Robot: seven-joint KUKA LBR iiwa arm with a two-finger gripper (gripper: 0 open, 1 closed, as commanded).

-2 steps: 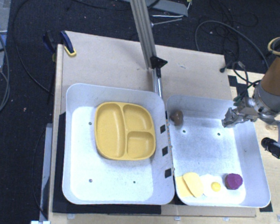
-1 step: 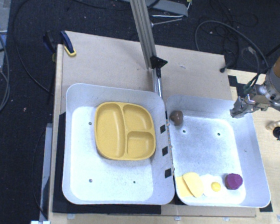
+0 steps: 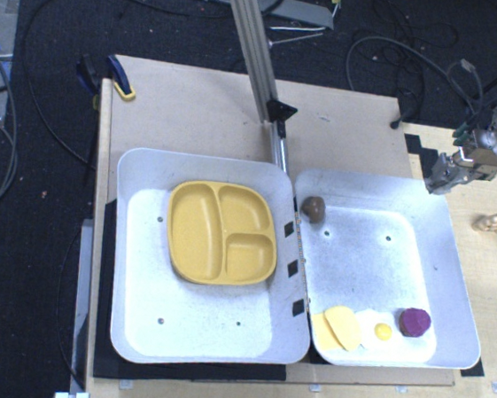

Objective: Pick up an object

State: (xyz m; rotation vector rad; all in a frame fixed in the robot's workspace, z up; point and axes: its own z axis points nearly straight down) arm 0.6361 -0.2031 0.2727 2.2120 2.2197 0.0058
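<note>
Gripper (image 3: pixel 441 175), state unclear, hovers past right bin's (image 3: pixel 452 288) far right corner; round purple ball (image 3: pixel 414 322) lies near its front right corner.

I see black cables (image 3: pixel 39 81) looping over the dark floor left of the pale wooden bench (image 3: pixel 205 108). A slanted grey metal pole (image 3: pixel 253 38) crosses the bench's far edge, and a blue-and-yellow clamp (image 3: pixel 119 79) grips its far-left corner.

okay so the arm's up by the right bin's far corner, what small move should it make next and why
Probably swing the gripper left, over the brown ball. It sits alone at the right bin's far left edge, nearest the gripper.
</note>
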